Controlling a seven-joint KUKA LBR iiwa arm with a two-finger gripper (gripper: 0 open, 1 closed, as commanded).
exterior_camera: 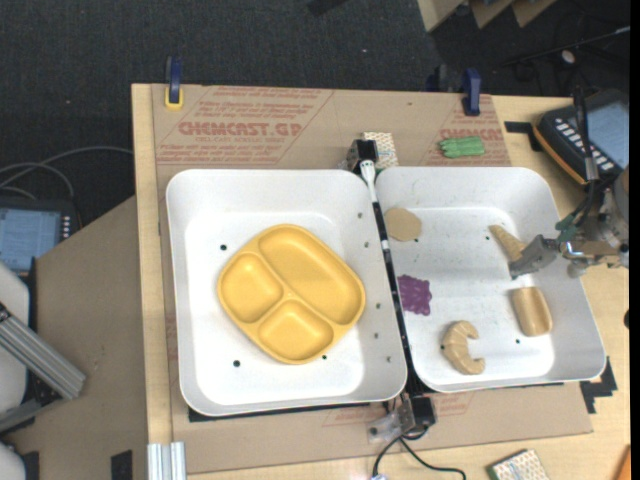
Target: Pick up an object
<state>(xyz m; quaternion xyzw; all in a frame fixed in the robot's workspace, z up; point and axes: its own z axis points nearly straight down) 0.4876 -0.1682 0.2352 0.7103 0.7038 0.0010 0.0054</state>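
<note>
Food-shaped toys lie in the right bin [470,183], the landmark for everything here. On its floor: a tan round piece [403,225] near the upper left corner, a purple grape cluster [414,294] by the left wall, a croissant [463,348] near the front edge, a bread loaf [532,310] toward the right, and a tan wedge [505,238] above the loaf. The gripper [530,256] hovers at the right side, just beside the wedge and loaf; whether its fingers are spread or closed is unclear. Left of this bin, the left bin [190,268] holds a yellow divided plate [290,293]. Both rest on the tabletop [250,128].
</note>
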